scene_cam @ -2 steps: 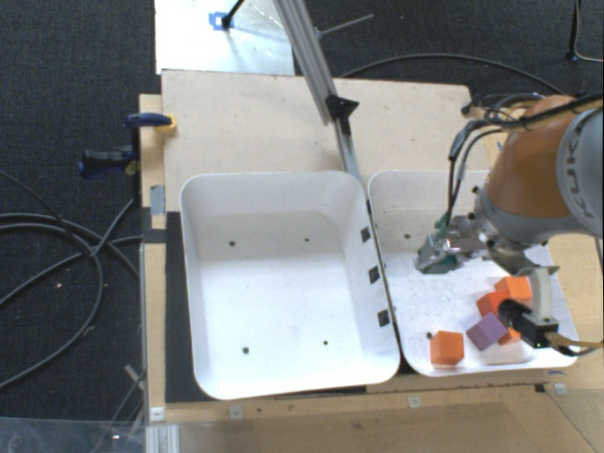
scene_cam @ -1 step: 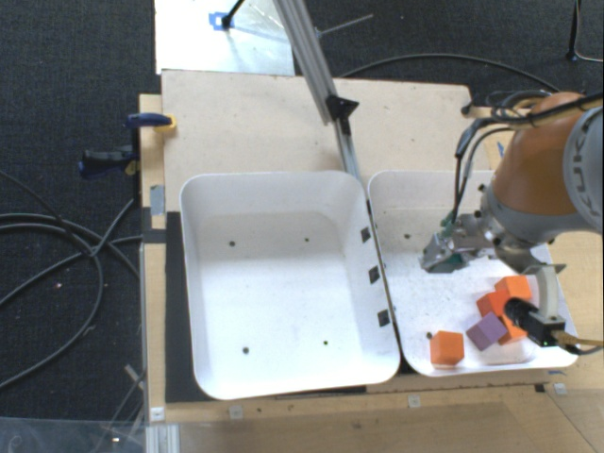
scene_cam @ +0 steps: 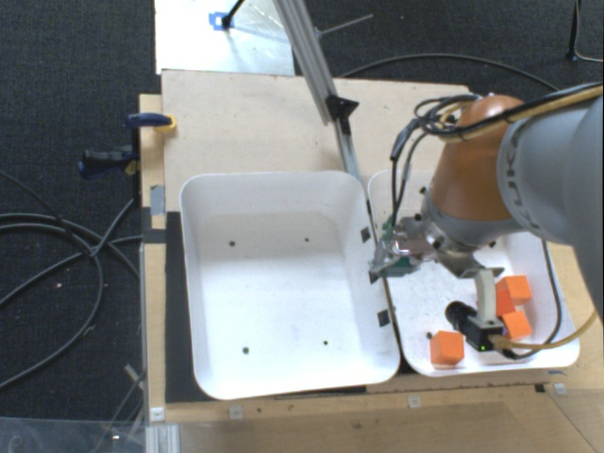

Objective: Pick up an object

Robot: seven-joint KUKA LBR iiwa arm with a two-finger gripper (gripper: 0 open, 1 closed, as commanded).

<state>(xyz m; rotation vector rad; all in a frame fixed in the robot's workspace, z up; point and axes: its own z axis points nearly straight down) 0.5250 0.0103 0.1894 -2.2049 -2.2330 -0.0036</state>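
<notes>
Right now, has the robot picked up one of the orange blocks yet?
Not yet. Done: nothing, because all three orange blocks lie on the floor of the right bin. In hand: the gripper is down by that bin's left wall, apart from the blocks. Left: reach a block, close on it and lift it.

The left bin (scene_cam: 283,291) is white, its floor speckled with a few small dark dots; the right bin (scene_cam: 418,298) is plain white. Bright orange: the first block (scene_cam: 447,347), the second block (scene_cam: 516,325) and the third block (scene_cam: 514,293). The arm (scene_cam: 557,159) is grey with an orange band (scene_cam: 472,173). The bench (scene_cam: 245,125) is pale tan, the floor (scene_cam: 66,55) dark charcoal with black cables (scene_cam: 57,253). The clamp (scene_cam: 149,121) is blue, tipped yellow
</notes>
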